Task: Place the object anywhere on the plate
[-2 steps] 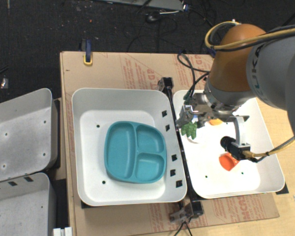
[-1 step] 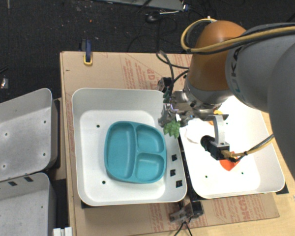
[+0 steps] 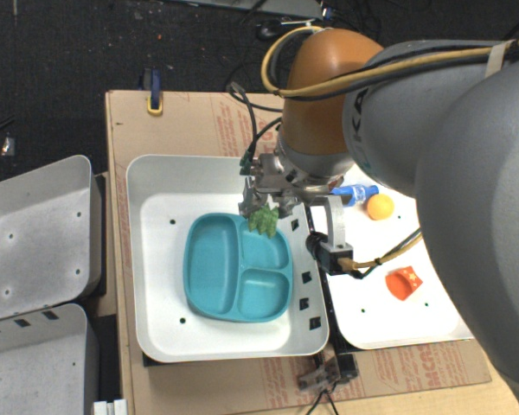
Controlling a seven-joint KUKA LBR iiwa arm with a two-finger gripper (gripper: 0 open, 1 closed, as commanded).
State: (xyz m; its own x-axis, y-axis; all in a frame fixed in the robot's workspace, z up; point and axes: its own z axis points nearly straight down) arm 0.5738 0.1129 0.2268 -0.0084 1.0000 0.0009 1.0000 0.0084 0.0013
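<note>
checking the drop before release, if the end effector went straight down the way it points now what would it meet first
Most likely the teal plate, near its upper right rim. The end effector points down with a green object at its tip; depth is hard to judge.

Bright, even overhead light falls on the two shallow white plastic bins [image 3: 156, 258], which look nearly washed out to either side of the two-finger gripper [image 3: 261, 207]. A soft sheen sits on the glossy orange band [image 3: 324, 67] above the gripper and on the compartmented turquoise plate [image 3: 233, 271] below it. Shadows are faint and short. The floor beyond is dark. The near grey arm [image 3: 467, 197] looks slightly soft.
</note>
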